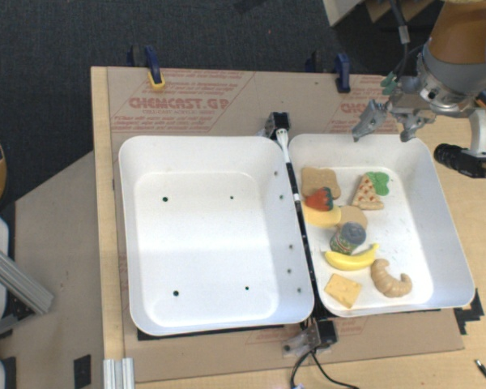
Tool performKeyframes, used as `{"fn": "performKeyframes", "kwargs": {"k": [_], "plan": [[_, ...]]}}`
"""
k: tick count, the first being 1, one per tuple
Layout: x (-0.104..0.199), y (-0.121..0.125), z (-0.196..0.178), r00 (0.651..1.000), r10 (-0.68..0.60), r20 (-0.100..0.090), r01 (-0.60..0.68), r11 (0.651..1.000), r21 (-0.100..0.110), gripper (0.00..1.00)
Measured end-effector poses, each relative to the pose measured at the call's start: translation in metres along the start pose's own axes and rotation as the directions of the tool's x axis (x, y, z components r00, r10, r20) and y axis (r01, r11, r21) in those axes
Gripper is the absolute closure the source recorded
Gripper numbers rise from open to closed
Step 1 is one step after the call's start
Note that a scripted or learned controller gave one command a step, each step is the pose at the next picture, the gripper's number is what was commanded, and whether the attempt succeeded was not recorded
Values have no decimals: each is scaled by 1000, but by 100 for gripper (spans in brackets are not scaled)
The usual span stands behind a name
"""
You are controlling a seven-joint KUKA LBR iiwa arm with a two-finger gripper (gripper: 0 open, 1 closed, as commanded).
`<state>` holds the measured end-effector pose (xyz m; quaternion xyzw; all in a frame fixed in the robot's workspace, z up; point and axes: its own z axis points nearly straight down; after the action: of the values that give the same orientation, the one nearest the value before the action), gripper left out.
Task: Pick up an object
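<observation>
Objects for picking lie grouped in the right bin, none of them between the claw's fingers. Largest in the scene is the surface, a brown board printed in red with "CHEMCAST G P" along its far edge, the lettering repeated further right but too broken to read there; two blue clamps grip that far edge. The left bin, white and shallow, shows four small dark dots on its floor. The right bin touches it along a black divider strip. The arm, grey with an orange band, enters from the upper right. The claw hangs over the right bin's far rim, released, its two fingers spread apart with nothing between them, well apart from the objects. Inside the right bin: a toast slice near the divider; a red and green piece touching it; a yellow piece just below; a pizza wedge beside a green piece; a grey-blue round piece in the middle; a banana touching it; a croissant at the near right; a cheese block at the near edge.
</observation>
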<state>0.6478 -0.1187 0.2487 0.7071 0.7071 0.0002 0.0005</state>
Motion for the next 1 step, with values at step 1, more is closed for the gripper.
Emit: {"fn": "performKeyframes", "kwargs": {"k": [1], "plan": [[-8, 19, 170, 1000, 0, -1, 0, 1000, 1, 0]]}}
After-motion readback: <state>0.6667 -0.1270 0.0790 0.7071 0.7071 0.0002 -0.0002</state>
